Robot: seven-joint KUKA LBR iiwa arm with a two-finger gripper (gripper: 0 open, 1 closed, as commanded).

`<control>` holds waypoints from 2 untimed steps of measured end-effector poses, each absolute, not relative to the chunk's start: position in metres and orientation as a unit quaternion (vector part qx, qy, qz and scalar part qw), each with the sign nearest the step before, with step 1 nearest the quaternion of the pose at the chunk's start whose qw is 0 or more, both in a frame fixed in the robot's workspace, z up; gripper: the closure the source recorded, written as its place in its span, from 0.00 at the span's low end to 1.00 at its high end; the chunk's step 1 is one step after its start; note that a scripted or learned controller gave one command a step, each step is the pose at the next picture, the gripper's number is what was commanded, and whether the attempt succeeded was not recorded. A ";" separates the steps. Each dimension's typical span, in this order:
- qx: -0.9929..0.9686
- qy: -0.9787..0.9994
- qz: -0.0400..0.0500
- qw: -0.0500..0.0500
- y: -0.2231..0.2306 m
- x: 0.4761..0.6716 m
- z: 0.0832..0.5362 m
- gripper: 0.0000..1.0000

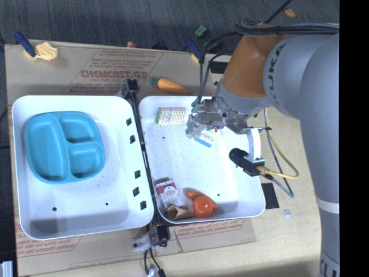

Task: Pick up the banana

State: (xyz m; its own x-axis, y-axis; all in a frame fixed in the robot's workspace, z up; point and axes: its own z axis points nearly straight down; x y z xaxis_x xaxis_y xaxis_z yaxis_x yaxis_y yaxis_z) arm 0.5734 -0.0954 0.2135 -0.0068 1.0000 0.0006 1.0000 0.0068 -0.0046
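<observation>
**Search phase, banana not yet reached**

End effector point(202, 126) sits over the back half of the right bin point(242, 203), just above a small white-and-blue card point(205, 139). I cannot tell whether it is open or closed, or whether it touches the card.

No clear banana shape. The best candidate is a tan curved piece point(179, 213) at the right bin's front edge, touching an orange-red item point(202, 205) and just beside a red packet point(166, 190). Its identity is uncertain.

A speckled sponge-like block point(170, 116) lies at the bin's back left. A blue tray point(63, 146) is in the left bin point(75, 224). A carrot point(170, 85) lies on the desk point(104, 68).

Step, as I judge it: pre-grasp, wrong spot. The next move calls for travelling to the front edge, then descending clear of the neighbouring items.
</observation>
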 end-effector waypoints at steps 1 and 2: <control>-0.773 -0.635 0.003 0.003 -0.019 0.539 0.191 0.00; -0.747 -0.665 0.001 0.001 -0.089 0.576 0.208 0.00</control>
